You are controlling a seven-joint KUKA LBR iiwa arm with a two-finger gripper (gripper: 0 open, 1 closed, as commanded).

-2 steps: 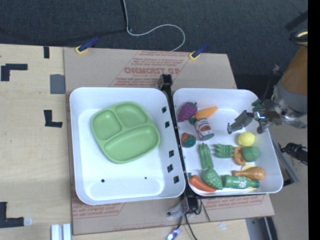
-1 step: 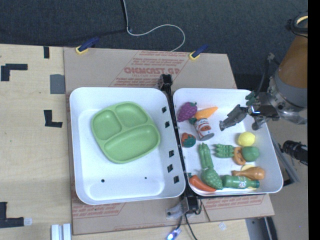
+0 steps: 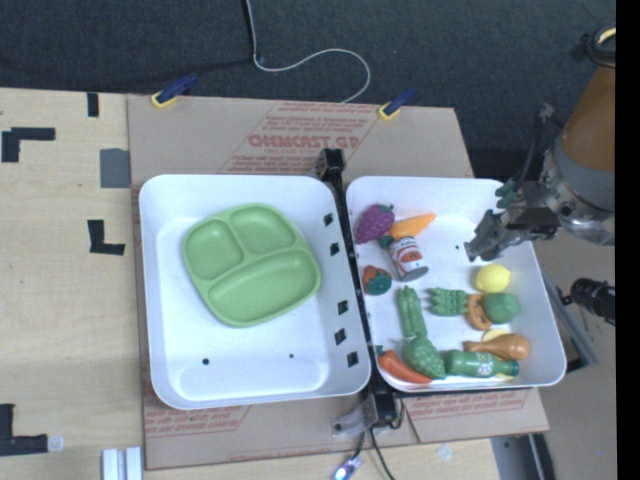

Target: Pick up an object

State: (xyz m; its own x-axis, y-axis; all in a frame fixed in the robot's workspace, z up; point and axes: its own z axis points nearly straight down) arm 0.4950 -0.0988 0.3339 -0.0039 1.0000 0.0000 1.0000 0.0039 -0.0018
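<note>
The right bin (image 3: 440, 190) holds several toy foods: a purple grape bunch (image 3: 373, 222), an orange carrot (image 3: 415, 224), a small can (image 3: 408, 257), a yellow lemon (image 3: 493, 278), green pieces (image 3: 412, 313) and a green bottle (image 3: 480, 365). My gripper (image 3: 487, 244) hangs over the right side of this bin, just above the lemon, with its dark fingers (image 3: 480, 248) pointing down and to the left. Nothing shows between them.
The left bin (image 3: 165, 268) holds a green divided plate (image 3: 252, 263). A black clip (image 3: 331, 162) sits where the two bins meet at the back. Cardboard (image 3: 300, 133) lies under both bins, and a white cable (image 3: 300, 63) runs behind.
</note>
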